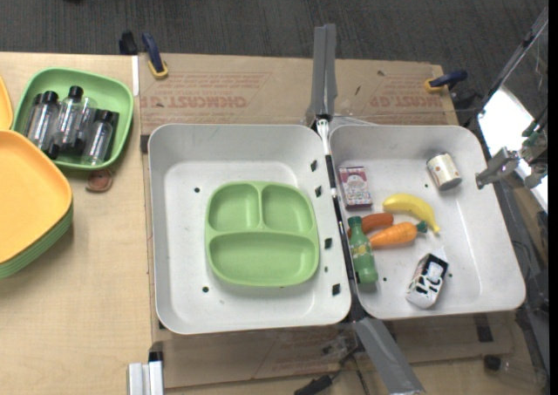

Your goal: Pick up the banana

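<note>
The yellow banana point(411, 207) lies in the middle of the right white bin point(488, 293), with its dark tip pointing to the lower right. It touches an orange carrot point(397, 234) just below it. A grey piece of my gripper point(490, 175) pokes in over the right rim of that bin. It is well to the right of the banana, a little higher in the view, and nothing hangs from it.
The right bin also holds a red-and-white pack point(354, 186), a green bottle point(362, 255), a small tin point(444, 171) and a white-and-black object point(427, 280). A green divided plate point(261, 234) sits in the left bin point(170, 297). A green tray of bottles point(74, 119) and orange plates point(26, 201) stand far left.
</note>
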Robot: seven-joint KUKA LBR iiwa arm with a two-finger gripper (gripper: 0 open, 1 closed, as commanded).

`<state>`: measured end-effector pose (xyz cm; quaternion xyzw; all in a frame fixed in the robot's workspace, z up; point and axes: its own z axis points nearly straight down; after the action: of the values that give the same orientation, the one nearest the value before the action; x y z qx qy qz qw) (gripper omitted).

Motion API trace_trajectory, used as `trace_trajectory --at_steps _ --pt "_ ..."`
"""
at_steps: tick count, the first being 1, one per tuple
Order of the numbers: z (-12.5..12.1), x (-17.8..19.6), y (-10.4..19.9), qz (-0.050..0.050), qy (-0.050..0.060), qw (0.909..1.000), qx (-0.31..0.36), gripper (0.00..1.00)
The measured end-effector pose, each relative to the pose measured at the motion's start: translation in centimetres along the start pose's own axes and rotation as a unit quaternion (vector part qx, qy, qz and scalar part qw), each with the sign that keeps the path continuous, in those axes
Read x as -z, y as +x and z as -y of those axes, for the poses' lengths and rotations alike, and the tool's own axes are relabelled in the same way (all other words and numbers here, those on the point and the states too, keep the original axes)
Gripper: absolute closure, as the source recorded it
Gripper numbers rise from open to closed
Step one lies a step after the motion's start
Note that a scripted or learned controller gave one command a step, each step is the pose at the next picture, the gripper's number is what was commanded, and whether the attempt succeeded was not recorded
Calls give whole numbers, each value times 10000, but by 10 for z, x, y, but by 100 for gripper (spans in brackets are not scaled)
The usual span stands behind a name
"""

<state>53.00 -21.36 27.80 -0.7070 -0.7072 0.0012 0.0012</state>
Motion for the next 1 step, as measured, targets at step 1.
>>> trace_trajectory --at_steps 1 --pt "-48 -105 -8 2 -6 10000 -74 0"
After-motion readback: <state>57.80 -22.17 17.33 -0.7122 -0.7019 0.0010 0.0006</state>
